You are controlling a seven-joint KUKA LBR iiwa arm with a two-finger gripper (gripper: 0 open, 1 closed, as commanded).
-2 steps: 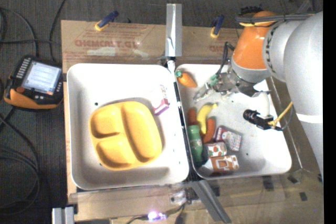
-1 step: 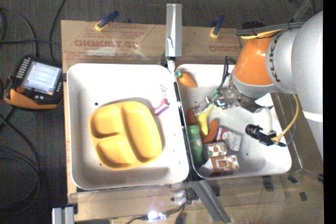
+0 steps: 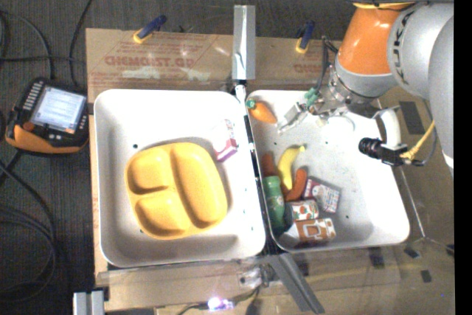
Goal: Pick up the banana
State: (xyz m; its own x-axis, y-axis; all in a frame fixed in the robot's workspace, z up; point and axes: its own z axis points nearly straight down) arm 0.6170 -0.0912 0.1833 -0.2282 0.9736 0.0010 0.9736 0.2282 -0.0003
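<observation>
The yellow banana (image 3: 289, 159) lies in the right bin (image 3: 369, 195), left of its middle, curving up toward the far side. Its lower end touches a green bottle (image 3: 273, 200) and an orange-red sausage-shaped item (image 3: 299, 184). My gripper (image 3: 296, 111) hangs over the far left part of that bin, a little beyond the banana and apart from it. It is open with nothing between its fingers. The arm's orange band (image 3: 369, 40) sits above the bin's far right corner.
An orange carrot-like item (image 3: 262, 112) lies in the far left corner, just left of the gripper. Small cartons (image 3: 313, 221) crowd the near left corner. The left bin (image 3: 118, 122) holds a yellow divided plate (image 3: 177, 190) and a pink item (image 3: 226, 151) by its right wall.
</observation>
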